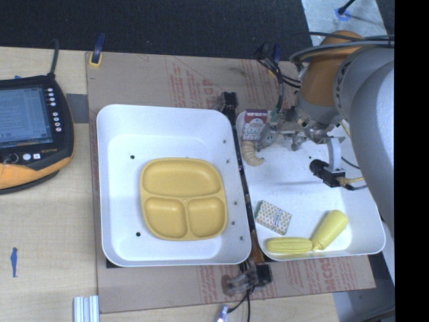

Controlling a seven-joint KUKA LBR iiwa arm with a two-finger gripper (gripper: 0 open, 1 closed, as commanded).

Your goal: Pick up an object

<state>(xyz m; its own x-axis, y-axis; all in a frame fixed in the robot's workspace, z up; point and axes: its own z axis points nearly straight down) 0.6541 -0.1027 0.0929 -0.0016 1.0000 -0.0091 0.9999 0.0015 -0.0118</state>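
Nearest the camera, at the bottom edge of the right bin (pixel 375 247), there's a yellow corn cob (pixel 289 246) lying flat along the front wall; touching its right end is a second yellow piece (pixel 330 228), stubbier and angled up to the right; just beside them, a bit further back, sits a small patterned packet (pixel 273 217) with a dotted print, tilted, close to the divider between the two bins.

Over in the left bin (pixel 114 180) there's a yellow divided plate (pixel 182 197) with three compartments, sitting pretty much in the middle; nothing else in there as far as anyone can see.

Further back in the right bin, a pale curved thing (pixel 251 154) rests against the left wall, hard to say what it is; behind it is a red and white box (pixel 255 123) tucked in the far left corner.

The gripper (pixel 285 134) is down at that far corner, just right of the box and the curved thing; the wrist and cables crowd it, so whether the fingers are apart or together, can't tell; nothing visibly between them.

So progress-wise: looks like the arm is at the reaching stage near the far-corner items; no object is lifted; the grab and the lift are both left to do. A tablet (pixel 30 129) sits off to the far left on the bench.
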